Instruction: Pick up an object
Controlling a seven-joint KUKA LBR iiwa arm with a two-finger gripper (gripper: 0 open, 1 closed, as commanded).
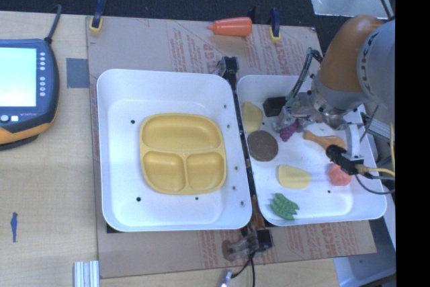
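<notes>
Several small toys lie in the right bin: nearest, a knobbly green pod, then a smooth pale yellow slice, a red lump and a flat brown disc. Further back the gripper hangs low over a purple piece, the likely target; whether its jaws are apart or closed, I cannot tell. That piece is small and crowded, so a grab could slip or nudge the disc. The left bin holds a glossy yellow tray.

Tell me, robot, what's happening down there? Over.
Gripper low in right bin, beside purple piece. Nothing seen held. Brown disc, yellow slice lie close by.
</notes>
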